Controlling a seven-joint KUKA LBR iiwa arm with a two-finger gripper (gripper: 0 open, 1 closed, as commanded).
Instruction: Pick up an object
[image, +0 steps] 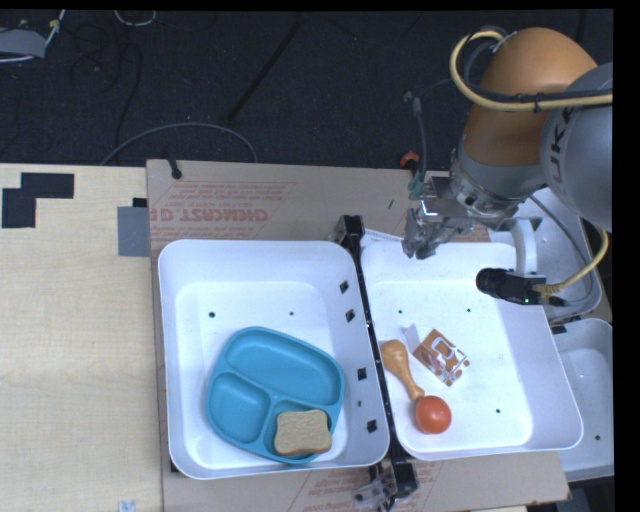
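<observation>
White bins: two shallow white plastic bins sit side by side on a brown cardboard sheet (250, 205); the right-hand white bin (500, 420) serves as the landmark below.
Gripper: the grey metal two-finger gripper (424, 240) hangs over the far left corner of the right-hand bin, at its back rim, well apart from every object inside it. Nothing is seen between its fingers; whether they are spread or closed, I cannot tell.
Arm: the grey arm with an orange band (525, 75) reaches in from beyond the right-hand bin's far right corner.
Wooden drumstick: a tan toy chicken drumstick (401, 366) lies on the floor of the right-hand bin, left of centre, near the divider.
Tomato: a small red-orange ball-shaped toy tomato (432, 414) rests just beside the drumstick's near end, toward the bin's front rim.
Packet: a small brown and white patterned packet (442, 356) lies just right of the drumstick, near the bin's centre.
Left bin: the other white bin (190, 290) adjoins the right-hand bin's left wall.
Tray: a light blue plastic divided tray (270, 385) lies in that left bin.
Bread: a tan slice of toy bread (302, 432) sits in the tray's compartment nearest the front, on the side toward the right-hand bin.
</observation>
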